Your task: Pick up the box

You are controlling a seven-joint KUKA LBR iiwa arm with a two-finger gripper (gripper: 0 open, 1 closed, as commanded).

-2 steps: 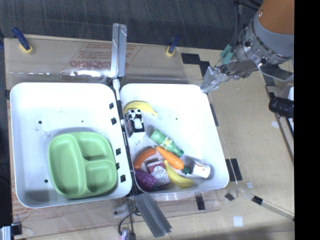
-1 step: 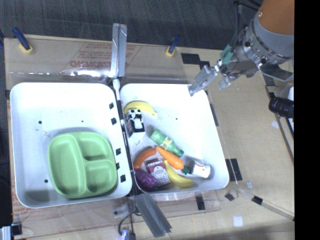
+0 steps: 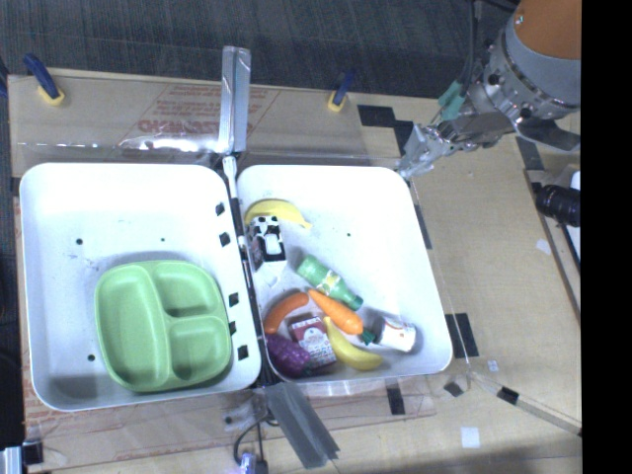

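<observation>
We see box (image 3: 313, 341) near-left of gripper (image 3: 423, 153) | its long axis near-far | jaws' opening: cannot tell.

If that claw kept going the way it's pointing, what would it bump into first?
The gripper points down and to the view's left, at the right bin's top right corner. It would probably meet that rim or the bare floor just inside, well before the banana. Depth is hard to judge from above.
</observation>
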